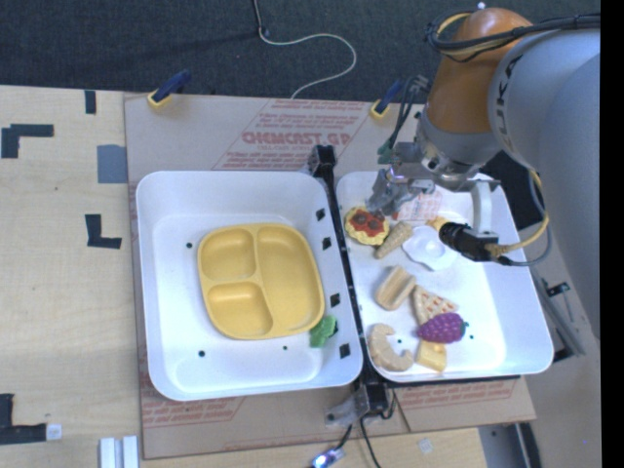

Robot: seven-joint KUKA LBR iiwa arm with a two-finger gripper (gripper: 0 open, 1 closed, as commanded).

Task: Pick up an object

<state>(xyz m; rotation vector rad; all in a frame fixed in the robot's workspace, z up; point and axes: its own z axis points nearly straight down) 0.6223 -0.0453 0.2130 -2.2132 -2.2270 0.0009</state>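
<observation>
Toy food pieces, the likely pick among them a small round red-and-yellow plastic pizza (368, 225), lie in the right-hand shallow white bin (507, 305) at centre right of the frame. At left centre, the left-hand shallow white bin (166, 291) carries a yellow three-compartment plastic tray (260, 281), with a small green toy scrap (324, 331) just off the tray's lower right corner. Moving right, the pizza sits near the right bin's upper left corner, a tan bread-like stick (393, 241) touching its right side and a white fried-egg-like piece (427, 251) just beyond. Lower in that bin lie a tan bread slice (395, 287), a curved beige piece (388, 350), a purple grape cluster (443, 329) and a yellow wedge (432, 357). Above the pizza, at upper right, hangs the grey two-finger gripper (393, 189); whether its fingers are spread or pressed together cannot be told. By appearance the pizza is light, stiff and smooth, probably slippery; a pinch across its rim looks safest, the flat face offering little purchase and the touching stick crowding one side.
</observation>
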